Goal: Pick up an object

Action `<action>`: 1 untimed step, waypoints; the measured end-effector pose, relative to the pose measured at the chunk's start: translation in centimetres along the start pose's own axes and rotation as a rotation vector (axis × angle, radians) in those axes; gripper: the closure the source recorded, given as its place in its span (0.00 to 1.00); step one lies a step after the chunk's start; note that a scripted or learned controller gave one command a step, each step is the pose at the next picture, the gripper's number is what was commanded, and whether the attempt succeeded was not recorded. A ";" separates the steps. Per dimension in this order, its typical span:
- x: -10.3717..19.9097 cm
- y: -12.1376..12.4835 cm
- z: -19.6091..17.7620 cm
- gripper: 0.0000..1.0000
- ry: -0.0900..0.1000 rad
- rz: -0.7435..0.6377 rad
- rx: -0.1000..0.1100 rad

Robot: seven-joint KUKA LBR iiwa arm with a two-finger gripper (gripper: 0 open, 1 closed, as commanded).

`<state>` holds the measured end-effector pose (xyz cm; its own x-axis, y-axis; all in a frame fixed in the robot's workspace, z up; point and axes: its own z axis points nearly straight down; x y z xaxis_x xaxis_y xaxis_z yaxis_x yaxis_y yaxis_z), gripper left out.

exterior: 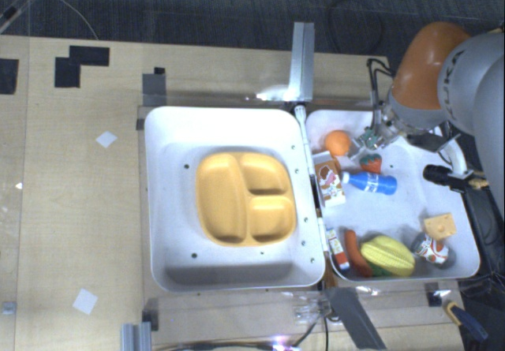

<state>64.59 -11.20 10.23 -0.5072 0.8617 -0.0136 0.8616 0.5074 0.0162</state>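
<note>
On my feed the left bin (pixel 158 184) holds a yellow divided tray (pixel 243 197), lying flat near its middle; just past the divider, in the right bin (pixel 472 259), I see a small carton (pixel 329 179) lying against the left wall; an orange (pixel 337 142) sits behind it, and a blue bottle (pixel 372 182) lies on its side just right of the carton; along the front edge lie a red sausage-like piece (pixel 356 252) and a yellow corn cob (pixel 388 254), touching; further right sit a cheese wedge (pixel 439 226) and a small cup (pixel 432 251); the gripper (pixel 369 141) hangs low at the back of the right bin, between the orange and a small red item (pixel 372 162); I cannot tell how its jaws stand.
</note>
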 end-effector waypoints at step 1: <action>4.3 -3.7 -0.5 1.00 0.010 0.199 0.013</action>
